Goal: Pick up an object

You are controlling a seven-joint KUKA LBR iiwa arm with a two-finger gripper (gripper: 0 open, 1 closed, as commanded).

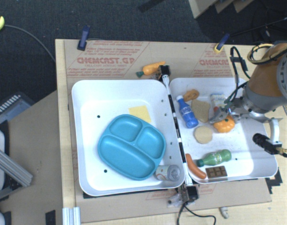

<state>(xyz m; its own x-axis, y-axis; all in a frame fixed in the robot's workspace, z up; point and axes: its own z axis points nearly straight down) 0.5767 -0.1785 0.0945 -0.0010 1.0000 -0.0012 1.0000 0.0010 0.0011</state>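
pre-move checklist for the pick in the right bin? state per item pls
1. Tool over the right bin: ok.
2. Tool at a target: ok, it sits right at the small orange object.
3. Object between the fingers: cannot tell, the wrist hides the contact.
4. Neighbours clear of the target: not ok, the tan flat piece lies close on its left and the round beige disc just below.
5. Green bottle and blue bottle out of the tool's way: ok, both lie apart from it.
6. Left bin with blue divided tray uninvolved: ok.

Fixed overhead camera, slanted down, both bins (82,125)
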